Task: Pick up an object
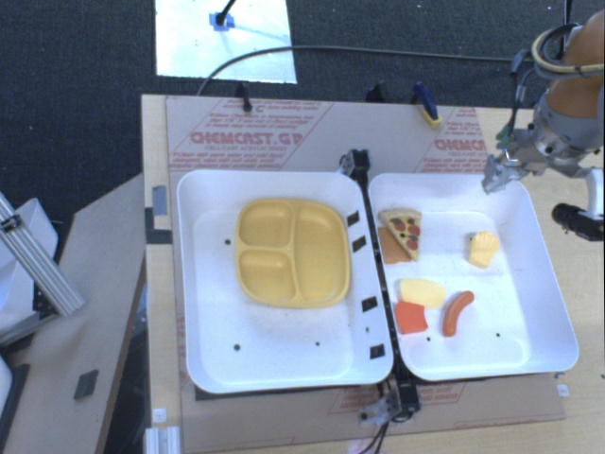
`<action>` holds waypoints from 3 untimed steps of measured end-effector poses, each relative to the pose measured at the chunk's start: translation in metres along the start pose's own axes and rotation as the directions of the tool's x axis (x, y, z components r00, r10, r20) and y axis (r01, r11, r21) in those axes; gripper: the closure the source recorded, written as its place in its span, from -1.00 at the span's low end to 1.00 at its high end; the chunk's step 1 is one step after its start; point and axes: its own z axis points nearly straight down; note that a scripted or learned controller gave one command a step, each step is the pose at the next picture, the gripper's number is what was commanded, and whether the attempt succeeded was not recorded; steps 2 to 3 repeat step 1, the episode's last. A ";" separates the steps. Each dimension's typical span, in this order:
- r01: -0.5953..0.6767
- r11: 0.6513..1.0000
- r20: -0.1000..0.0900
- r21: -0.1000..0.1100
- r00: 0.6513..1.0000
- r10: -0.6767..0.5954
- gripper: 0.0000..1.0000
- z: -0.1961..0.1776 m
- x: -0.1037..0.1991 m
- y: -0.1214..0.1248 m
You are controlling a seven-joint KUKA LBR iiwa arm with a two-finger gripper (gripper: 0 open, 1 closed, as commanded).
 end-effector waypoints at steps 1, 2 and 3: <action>0.001 1.000 0.001 -0.001 1.000 -0.001 1.00 -0.058 -0.009 0.007; 0.001 1.000 0.001 -0.001 1.000 -0.001 1.00 -0.058 -0.009 0.007; 0.001 1.000 0.001 -0.001 1.000 -0.001 1.00 -0.058 -0.009 0.007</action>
